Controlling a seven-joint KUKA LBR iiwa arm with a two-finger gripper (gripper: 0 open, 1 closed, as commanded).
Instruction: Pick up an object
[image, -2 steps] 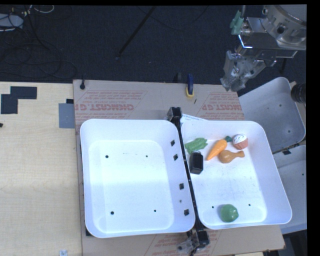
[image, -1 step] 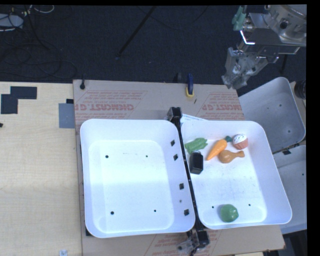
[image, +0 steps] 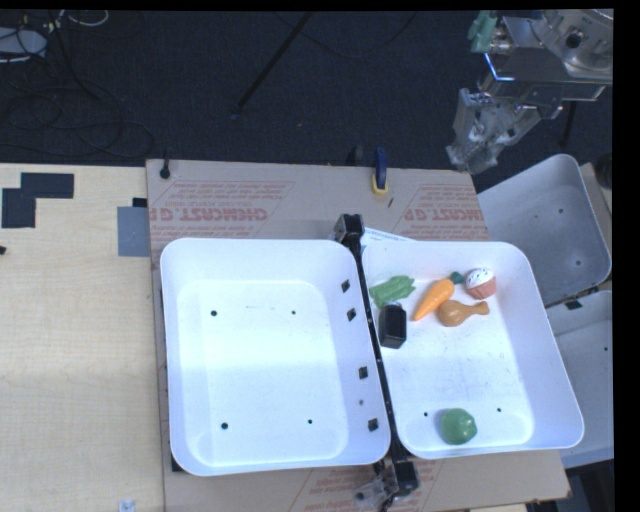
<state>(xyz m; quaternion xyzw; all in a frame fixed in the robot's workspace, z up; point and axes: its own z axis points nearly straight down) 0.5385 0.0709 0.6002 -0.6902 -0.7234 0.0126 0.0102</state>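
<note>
Seen from above: grey two-finger gripper (image: 478, 140) raised high beyond the far edge of the right shallow white bin (image: 535, 300), nothing between its fingers, opening impossible to tell; in that bin, near the far wall, orange plastic carrot (image: 434, 298) touching tan toy drumstick (image: 462, 312); beside them green leaf-shaped toy (image: 392, 290), small black block (image: 393, 326), pink-and-white cupcake toy (image: 481, 282); round green ball (image: 458, 426) alone near the front wall.
</note>
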